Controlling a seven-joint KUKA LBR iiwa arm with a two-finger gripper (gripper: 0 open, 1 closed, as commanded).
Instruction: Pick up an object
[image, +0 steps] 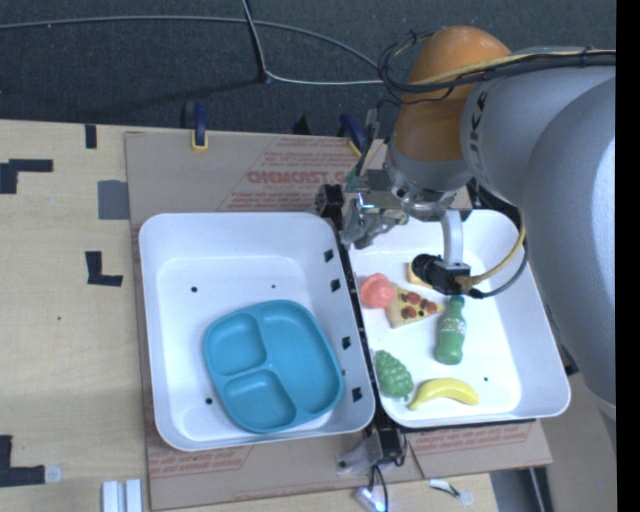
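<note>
The jaws (362, 222) hang over the right bin's (520, 395) far-left corner, their opening impossible to tell, toy food (414, 305) lying below.

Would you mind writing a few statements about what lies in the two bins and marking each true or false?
1. The blue divided plate lies in the left bin. True.
2. The banana lies on the blue plate. False: it lies in the right bin, near its front edge.
3. The green bottle lies in the right bin. True.
4. The pizza slice lies in the left bin. False: it lies in the right bin, beside a pink item.
5. The green grapes lie in the right bin, left of the banana. True.
</note>
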